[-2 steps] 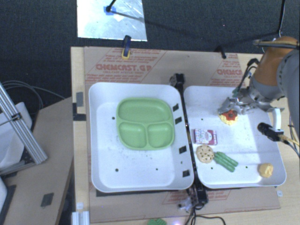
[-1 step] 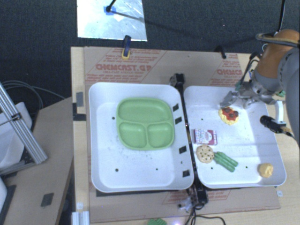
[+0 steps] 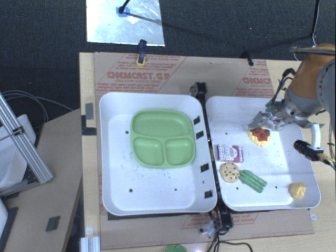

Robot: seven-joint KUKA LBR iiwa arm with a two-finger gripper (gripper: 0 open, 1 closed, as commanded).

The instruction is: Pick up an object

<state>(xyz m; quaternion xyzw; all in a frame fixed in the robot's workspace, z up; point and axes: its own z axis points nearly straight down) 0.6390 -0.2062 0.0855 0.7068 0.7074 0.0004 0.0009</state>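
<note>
Gripper (image 3: 261,124) low over red-and-yellow toy (image 3: 260,136) near far edge of right bin (image 3: 310,193); finger opening impossible to tell. Cookie (image 3: 229,172), green toy (image 3: 252,180) toward near edge.

A pale wooden bench (image 3: 89,156) under a brown printed cardboard sheet (image 3: 157,72) bears two shallow white plastic bins, left (image 3: 113,193) and right (image 3: 310,193), side by side

Plate (image 3: 161,138) in left bin (image 3: 113,156) (cookie (image 3: 229,172) right).
</note>
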